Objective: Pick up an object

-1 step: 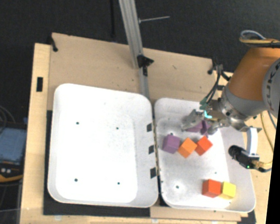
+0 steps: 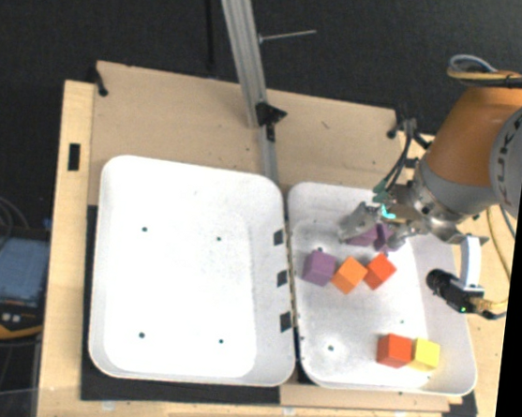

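- Five small blocks are seen in the right bin (image 2: 331,212): a purple block (image 2: 319,267), an orange block (image 2: 349,275) just beside it, and a red block (image 2: 381,270) touching the orange one.
- Nearer the front of that bin, a second red block (image 2: 396,350) and a yellow block (image 2: 426,353) are set side by side.
- A small purple piece (image 2: 368,233) is glimpsed right at the gripper (image 2: 372,228); whether it is gripped, or what it is, cannot be told.
- The left bin (image 2: 107,231) is well apart from the work.
- The blocks are judged to be light, stiff and smooth-faced, likely foam or wood, and not fragile.
- A hold is best taken across two opposite flat faces; a tilted block may slip or twist out.
- The three clustered blocks leave little room for a finger between them, so the purple block's free left side is judged the easier approach.
- The arm is reached in from the right, its orange band (image 2: 469,125) above the wrist and the gripper lowered over the bin's back part, just behind the cluster.
- Whether the jaws are apart or closed cannot be told.
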Robot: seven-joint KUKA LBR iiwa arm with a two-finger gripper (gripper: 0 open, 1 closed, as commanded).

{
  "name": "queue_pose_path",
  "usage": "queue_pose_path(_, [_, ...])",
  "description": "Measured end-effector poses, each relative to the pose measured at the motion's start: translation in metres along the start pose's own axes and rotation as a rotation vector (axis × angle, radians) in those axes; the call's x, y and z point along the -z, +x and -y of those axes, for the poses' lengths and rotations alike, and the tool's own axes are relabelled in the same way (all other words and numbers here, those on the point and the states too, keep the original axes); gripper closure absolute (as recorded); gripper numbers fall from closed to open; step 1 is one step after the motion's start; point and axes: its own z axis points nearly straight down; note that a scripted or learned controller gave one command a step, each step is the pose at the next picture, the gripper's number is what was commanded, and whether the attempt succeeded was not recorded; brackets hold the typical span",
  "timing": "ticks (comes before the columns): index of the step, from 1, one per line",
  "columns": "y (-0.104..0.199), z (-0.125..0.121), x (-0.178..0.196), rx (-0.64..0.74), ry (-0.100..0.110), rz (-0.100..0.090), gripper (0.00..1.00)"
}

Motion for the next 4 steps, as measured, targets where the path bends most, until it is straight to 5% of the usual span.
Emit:
queue_pose_path(1, [-0.011, 0.006, -0.051, -0.003, 0.006, 0.003, 0.0])
queue_pose_path(3, [-0.014, -0.008, -0.088, -0.001, -0.031, 0.007, 0.0])
queue_pose_path(4, [-0.015, -0.009, -0.078, -0.007, -0.037, 0.008, 1.0])
